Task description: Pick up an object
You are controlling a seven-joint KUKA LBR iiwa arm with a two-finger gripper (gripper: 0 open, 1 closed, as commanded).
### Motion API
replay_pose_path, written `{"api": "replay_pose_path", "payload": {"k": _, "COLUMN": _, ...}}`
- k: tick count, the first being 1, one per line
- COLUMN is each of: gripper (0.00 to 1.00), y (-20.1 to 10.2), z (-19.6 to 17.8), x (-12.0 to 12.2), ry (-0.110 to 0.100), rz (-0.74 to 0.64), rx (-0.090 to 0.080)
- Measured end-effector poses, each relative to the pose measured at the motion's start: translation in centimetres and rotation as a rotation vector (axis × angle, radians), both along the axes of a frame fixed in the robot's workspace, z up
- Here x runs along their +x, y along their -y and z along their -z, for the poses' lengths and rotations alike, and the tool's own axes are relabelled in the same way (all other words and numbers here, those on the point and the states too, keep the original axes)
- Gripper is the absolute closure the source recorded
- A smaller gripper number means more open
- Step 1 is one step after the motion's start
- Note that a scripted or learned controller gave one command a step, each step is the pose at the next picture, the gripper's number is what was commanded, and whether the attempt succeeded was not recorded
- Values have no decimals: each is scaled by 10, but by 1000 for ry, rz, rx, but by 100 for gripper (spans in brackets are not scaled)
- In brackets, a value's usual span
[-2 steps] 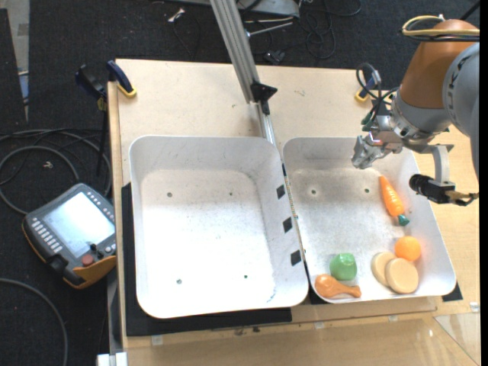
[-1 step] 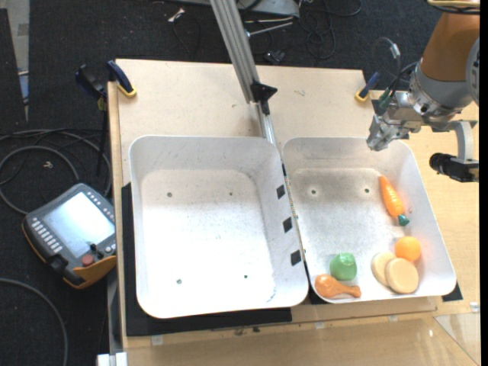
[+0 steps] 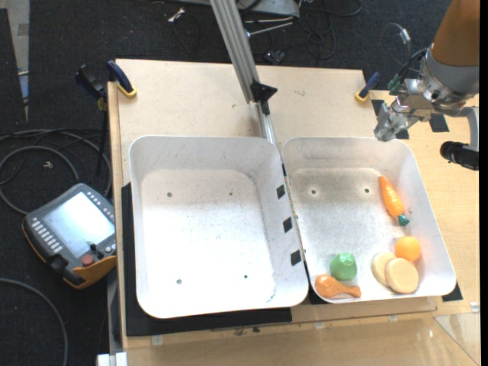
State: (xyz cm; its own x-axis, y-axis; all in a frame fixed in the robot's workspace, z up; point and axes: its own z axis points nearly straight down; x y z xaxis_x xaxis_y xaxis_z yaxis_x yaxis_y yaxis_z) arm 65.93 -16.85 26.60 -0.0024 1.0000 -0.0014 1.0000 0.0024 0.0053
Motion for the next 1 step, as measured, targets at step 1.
{"api": "replay_pose_path", "payload": {"k": 1, "gripper": 100, "y": -59, "z": -3, "x": -5, "ry": -5, "rz": -6, "rx": 3}}
